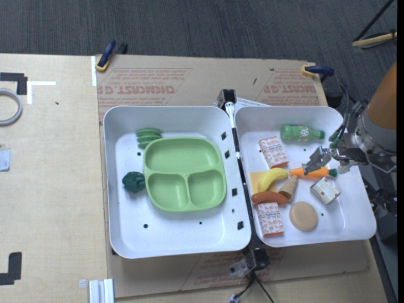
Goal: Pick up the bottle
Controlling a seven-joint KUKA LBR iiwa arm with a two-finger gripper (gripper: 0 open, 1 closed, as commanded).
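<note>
The bottle is green and lies on its side at the back of the right bin, cap end to the left. My gripper reaches in from the right and hovers low over the bin's middle, just above the orange carrot. It is a little in front of and to the right of the bottle and apart from it. The gripper stands open with nothing between its fingers.
The right bin also holds two small red-and-white cartons, a banana, a sausage, a round cookie and a white wedge. The left bin carries a green divided tray, a broccoli piece and a green pod.
</note>
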